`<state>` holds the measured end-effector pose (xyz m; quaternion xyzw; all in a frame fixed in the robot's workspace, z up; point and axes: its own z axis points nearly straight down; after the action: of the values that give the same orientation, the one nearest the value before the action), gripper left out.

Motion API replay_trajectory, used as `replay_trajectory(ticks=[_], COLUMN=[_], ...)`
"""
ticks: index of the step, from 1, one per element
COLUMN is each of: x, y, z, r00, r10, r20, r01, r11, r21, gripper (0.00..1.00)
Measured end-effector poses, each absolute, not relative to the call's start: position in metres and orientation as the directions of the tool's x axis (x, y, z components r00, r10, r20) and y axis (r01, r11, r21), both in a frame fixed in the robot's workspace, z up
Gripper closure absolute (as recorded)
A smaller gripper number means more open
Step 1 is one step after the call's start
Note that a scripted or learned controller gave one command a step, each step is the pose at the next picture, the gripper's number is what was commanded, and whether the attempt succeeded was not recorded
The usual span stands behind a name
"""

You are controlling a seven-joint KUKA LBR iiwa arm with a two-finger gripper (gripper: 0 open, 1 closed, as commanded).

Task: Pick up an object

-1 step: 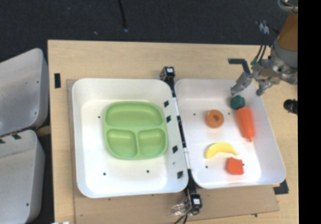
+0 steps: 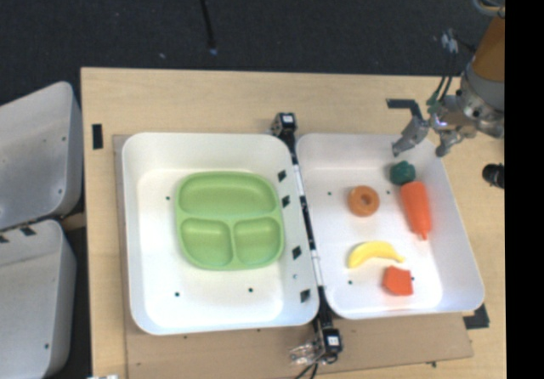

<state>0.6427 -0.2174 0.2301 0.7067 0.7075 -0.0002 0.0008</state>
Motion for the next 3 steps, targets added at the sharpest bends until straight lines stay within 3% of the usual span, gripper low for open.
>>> replay_trajectory(ticks=[2,3], x=[0.654,0.654], y=[-0.226,-0.227], z=[0.116,0.101], r00=[-0.004,-0.005], r10=[1.000,1.000], r20=[-0.002,-0.003], r01=[1.000,1.000], r11=[0.004,0.005], r21=[-0.001,0.000], gripper=[0.00,0.00])
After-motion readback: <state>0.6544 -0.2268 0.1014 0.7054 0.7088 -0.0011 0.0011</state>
